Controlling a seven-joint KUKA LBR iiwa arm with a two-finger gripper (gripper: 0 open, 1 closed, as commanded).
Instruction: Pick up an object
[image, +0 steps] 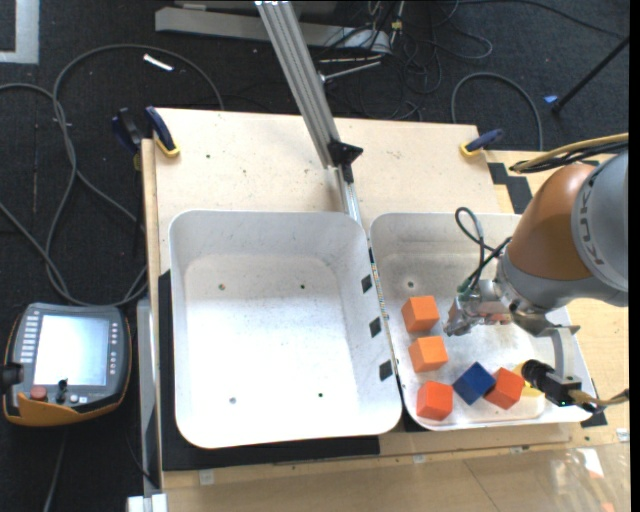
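Reaching into the right bin (400, 240), the gripper (468, 318) hangs just beside two orange cubes (421, 313), seemingly lining up a grab. Whether it is spread or pressed together, I cannot tell.

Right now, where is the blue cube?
The blue cube lies in the right bin, near its front edge, between two orange cubes and just below the gripper.
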